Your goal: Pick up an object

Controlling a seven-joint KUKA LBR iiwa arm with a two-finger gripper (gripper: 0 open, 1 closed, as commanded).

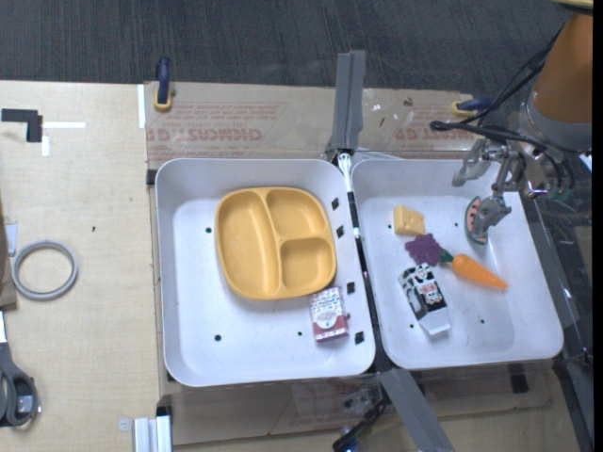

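The right bin (528, 342) holds a yellow cheese wedge (408, 220), a purple bunch of grapes (426, 250), an orange carrot (479, 272) and a cow-patterned milk carton (427, 298) lying on its side. My gripper (482, 220) hangs over the bin's upper right part, just above and right of the carrot and to the right of the cheese. I see nothing held in it. In the left bin (188, 347), a yellow divided plate (276, 242) lies in the middle, with a small red carton (329, 315) at its lower right.
A grey bar (350, 102) stands behind the seam between the bins. On the wooden bench at the left lie a tape ring (42, 269) and scissors (14, 398). A blue clamp (163, 83) sits at the back. Cables trail from the arm (565, 73) at the upper right.
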